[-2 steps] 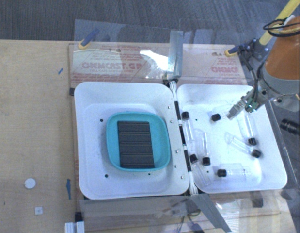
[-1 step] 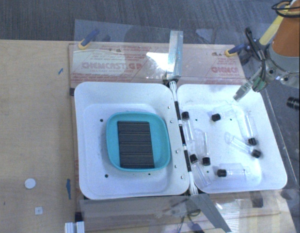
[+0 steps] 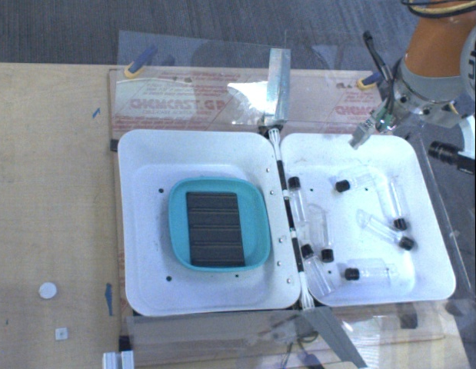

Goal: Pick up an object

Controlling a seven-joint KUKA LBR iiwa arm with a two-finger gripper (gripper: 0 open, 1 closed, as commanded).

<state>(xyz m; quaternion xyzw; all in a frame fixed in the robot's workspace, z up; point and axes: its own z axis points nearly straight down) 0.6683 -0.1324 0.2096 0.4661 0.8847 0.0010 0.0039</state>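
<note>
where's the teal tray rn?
The teal tray sits in the middle of the left bin, holding a dark ribbed block; the right bin has the clear tubes.

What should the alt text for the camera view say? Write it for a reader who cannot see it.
A grey and orange robot arm holds its gripper above the far edge of the right white bin, which holds several clear vials with black caps. The left white bin holds a teal tray with a dark ribbed block inside.
</note>
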